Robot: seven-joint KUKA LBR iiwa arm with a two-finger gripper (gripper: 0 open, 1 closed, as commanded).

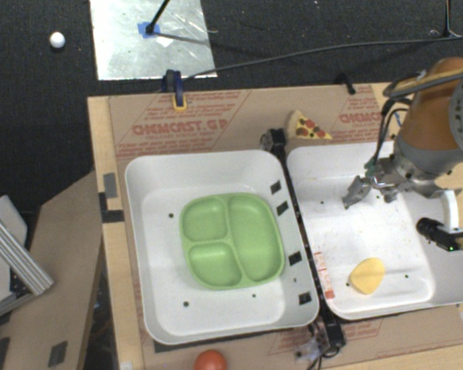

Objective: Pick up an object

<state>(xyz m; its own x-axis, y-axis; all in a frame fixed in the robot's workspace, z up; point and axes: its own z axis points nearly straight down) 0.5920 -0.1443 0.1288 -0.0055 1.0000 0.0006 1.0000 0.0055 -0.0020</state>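
A yellow, rounded object point(367, 275) lies near the front of the right bin point(327, 172). My gripper point(369, 192) hovers over the middle back of that bin, well behind the yellow object and apart from it. It stands open with nothing between its fingers. A green divided plate point(231, 240) rests in the middle of the left bin point(151, 227).
A toy pizza slice point(308, 127) lies on the cardboard just behind the right bin. A red ball point(210, 366) sits on the bench in front of the left bin. A small white ball point(58, 40) lies far back left on the dark surface.
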